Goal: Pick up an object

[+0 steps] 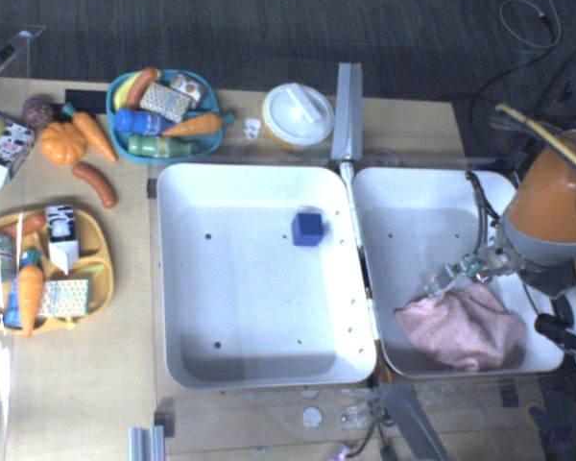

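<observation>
Pink cloth (461, 327) bunched at near edge of right bin (403, 209), gripper (458, 275) just above its top, finger state unreadable; better to descend onto thickest fold before closing; blue cube (308, 228) in left bin (221, 286).

You see the gripper (458, 275) low in the right bin (413, 200), at the pink cloth (461, 327). A blue cube (308, 228) sits in the left bin (230, 286).

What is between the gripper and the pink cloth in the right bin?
Nothing visible. The gripper sits low in the right bin, right at the upper left edge of the pink cloth. The blue cube lies apart in the left bin.
</observation>
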Tool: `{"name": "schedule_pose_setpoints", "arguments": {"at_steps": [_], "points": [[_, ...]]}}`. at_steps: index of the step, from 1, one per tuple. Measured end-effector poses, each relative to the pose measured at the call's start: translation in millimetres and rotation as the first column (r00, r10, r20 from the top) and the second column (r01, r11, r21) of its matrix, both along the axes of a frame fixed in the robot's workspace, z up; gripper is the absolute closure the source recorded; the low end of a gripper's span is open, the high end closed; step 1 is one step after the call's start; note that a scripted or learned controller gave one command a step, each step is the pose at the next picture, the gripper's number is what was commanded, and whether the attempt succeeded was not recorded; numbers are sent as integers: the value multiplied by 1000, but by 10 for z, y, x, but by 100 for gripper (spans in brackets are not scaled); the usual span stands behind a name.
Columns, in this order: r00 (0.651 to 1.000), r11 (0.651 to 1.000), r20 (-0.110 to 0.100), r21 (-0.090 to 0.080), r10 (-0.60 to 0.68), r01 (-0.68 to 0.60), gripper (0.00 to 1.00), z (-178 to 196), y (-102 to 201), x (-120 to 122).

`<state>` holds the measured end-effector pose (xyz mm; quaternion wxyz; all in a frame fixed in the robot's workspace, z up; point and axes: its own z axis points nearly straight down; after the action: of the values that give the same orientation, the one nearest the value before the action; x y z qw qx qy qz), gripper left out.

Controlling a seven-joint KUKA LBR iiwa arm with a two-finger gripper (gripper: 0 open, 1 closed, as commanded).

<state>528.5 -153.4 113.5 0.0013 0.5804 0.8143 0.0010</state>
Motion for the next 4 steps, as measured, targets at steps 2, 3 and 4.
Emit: {"name": "schedule_pose_setpoints", "arguments": {"at_steps": [2, 3, 4], "points": [[996, 996, 16, -6, 84, -84, 0, -229, 497, -189], [998, 998, 10, -2, 62, -62, 0, -221, 422, -373], [988, 988, 13, 2, -156, 156, 0, -229, 411, -204]]}}
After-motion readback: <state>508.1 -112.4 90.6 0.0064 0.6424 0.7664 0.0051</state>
